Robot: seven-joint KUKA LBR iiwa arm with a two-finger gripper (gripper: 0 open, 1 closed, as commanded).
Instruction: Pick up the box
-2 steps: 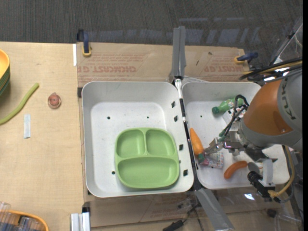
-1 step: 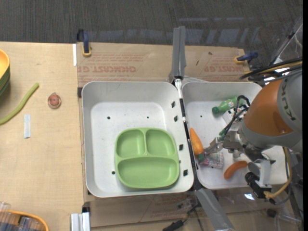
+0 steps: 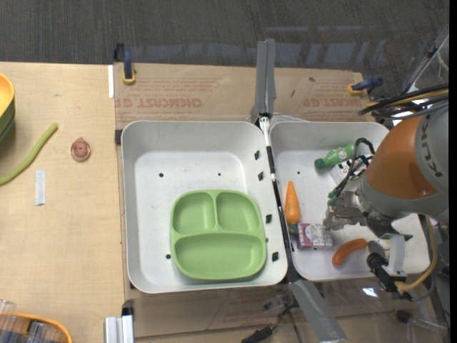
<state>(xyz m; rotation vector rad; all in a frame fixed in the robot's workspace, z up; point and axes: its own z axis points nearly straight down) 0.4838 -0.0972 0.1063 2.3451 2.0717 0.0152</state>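
end effector [image 3: 335,216] poised at the box [image 3: 314,235], pickup not yet done
box lies flat near the right bin's [image 3: 407,271] front-left corner, unlifted; whether the end effector grips it, i cannot tell.

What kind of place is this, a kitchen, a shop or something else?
Most likely a robotics lab bench, not a kitchen: a grey and orange robot arm reaches over two white bins, cardboard is clamped under them, and the carrot and green plate look like toy props.
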